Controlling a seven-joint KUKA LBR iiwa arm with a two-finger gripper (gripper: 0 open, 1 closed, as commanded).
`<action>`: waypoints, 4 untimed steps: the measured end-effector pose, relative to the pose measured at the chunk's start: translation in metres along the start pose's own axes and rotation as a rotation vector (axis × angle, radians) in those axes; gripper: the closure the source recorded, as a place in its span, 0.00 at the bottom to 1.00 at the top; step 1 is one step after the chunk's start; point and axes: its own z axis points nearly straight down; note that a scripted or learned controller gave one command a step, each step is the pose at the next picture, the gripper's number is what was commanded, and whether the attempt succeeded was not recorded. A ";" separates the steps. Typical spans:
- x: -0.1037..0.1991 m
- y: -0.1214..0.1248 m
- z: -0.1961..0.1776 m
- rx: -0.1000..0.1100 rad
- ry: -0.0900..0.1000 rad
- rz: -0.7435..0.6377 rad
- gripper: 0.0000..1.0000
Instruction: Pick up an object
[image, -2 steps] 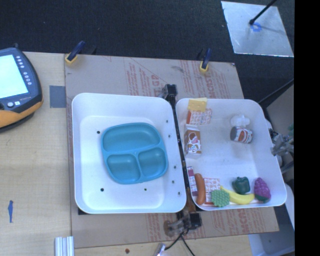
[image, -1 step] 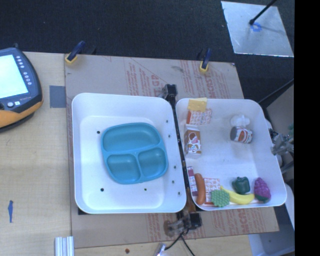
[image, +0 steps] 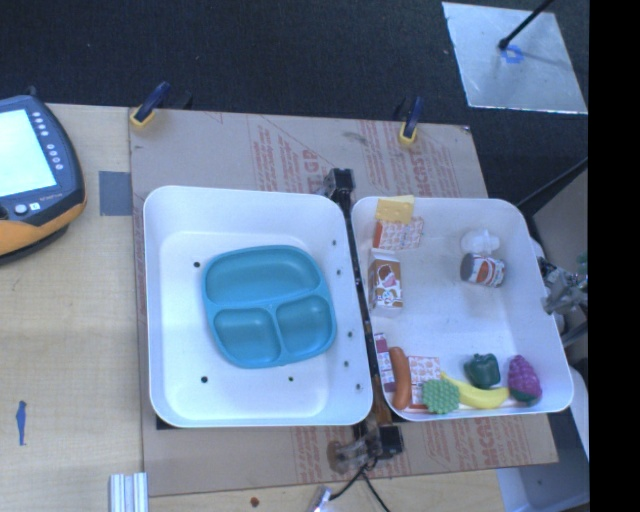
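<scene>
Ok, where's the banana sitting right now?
The banana lies along the near edge of the right bin, between the green bumpy toy and the purple grapes, just below the green pepper.

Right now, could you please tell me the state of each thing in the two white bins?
Blue three-compartment plastic tray: flat in the left white bin, nothing in it.
Small brown can: lying on its side in the right white bin.
Yellow toy banana: flat, beside the green toy pepper.
Purple toy grapes: against the bin's near wall.
</scene>
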 end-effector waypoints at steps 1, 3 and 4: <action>0.000 0.000 0.000 0.000 0.000 0.000 1.00; 0.000 0.000 0.000 0.000 0.000 0.000 1.00; 0.000 0.004 0.001 -0.002 -0.002 -0.001 1.00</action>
